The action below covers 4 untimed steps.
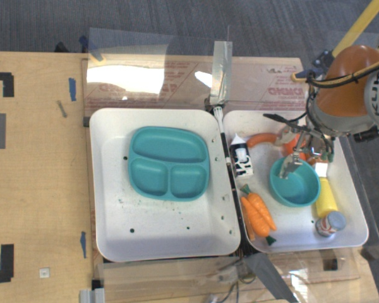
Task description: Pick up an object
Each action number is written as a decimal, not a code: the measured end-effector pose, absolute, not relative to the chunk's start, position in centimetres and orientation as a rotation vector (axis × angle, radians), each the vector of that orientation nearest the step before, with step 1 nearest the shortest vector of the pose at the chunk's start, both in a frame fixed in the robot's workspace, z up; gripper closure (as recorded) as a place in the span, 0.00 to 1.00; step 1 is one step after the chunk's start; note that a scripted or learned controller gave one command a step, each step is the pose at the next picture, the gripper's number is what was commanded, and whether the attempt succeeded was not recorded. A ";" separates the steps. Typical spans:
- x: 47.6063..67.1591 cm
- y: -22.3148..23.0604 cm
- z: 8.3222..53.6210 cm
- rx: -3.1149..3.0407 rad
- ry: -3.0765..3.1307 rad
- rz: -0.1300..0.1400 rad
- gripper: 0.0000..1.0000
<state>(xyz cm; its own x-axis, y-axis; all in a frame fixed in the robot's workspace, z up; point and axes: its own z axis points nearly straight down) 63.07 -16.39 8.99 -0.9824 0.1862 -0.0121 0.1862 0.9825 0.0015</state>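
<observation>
In the right bin: we see the claw above the blue bowl.
Claw grip: we cannot tell.

Two white bins, one teal plate (divided), one bowl, one carrot

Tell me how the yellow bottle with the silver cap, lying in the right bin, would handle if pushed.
The yellow bottle with the silver cap lies on its side, so its round body would probably roll. It lies beside the teal bowl and near the right bin wall, which might stop it.
</observation>
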 end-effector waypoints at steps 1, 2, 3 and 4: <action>60.6 -16.9 9.0 0.326 3.113 0.001 0.00; 63.4 -13.9 9.0 0.296 3.116 0.000 0.00; 60.3 -17.2 9.1 0.151 3.126 -0.002 0.00; 61.9 -15.8 9.0 0.327 3.111 -0.002 0.00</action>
<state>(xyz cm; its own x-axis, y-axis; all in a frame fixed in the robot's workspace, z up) 61.91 -15.85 9.01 -0.9781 0.2079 -0.0132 0.2079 0.9781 -0.0002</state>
